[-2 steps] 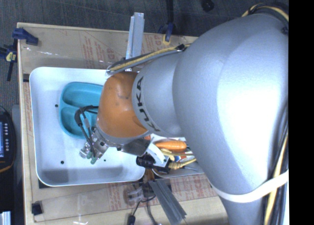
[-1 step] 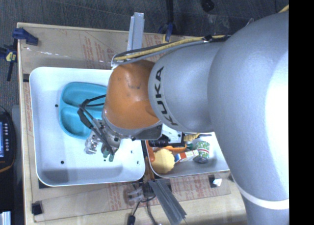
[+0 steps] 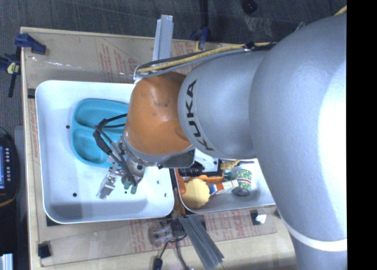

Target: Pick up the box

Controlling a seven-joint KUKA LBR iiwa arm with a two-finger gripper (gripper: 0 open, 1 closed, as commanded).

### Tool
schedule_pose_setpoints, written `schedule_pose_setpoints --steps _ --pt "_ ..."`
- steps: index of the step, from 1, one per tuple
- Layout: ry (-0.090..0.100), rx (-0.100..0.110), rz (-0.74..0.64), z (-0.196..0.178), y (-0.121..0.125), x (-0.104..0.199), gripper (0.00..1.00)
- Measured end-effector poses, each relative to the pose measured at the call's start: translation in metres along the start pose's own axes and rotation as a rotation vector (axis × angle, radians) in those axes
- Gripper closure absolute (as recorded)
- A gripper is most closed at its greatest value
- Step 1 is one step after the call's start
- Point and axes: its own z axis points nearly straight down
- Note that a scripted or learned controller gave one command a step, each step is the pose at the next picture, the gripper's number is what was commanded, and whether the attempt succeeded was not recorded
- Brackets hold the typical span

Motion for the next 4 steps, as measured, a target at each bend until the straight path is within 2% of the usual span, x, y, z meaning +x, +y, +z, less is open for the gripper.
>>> schedule_pose_setpoints --steps 1,2,3,4 --pt "0.0 -0.001 0.015 -0.072 -0.004 -0.079 0.0" --pt "-0.002 0.0 -0.197 -0.192 -0.091 -0.172 0.0" --pt "0.005 0.002 -0.159 -0.052 -0.047 -0.057 0.0" --pt "0.005 0.002 -0.164 -0.062 -0.046 -0.057 1.0"
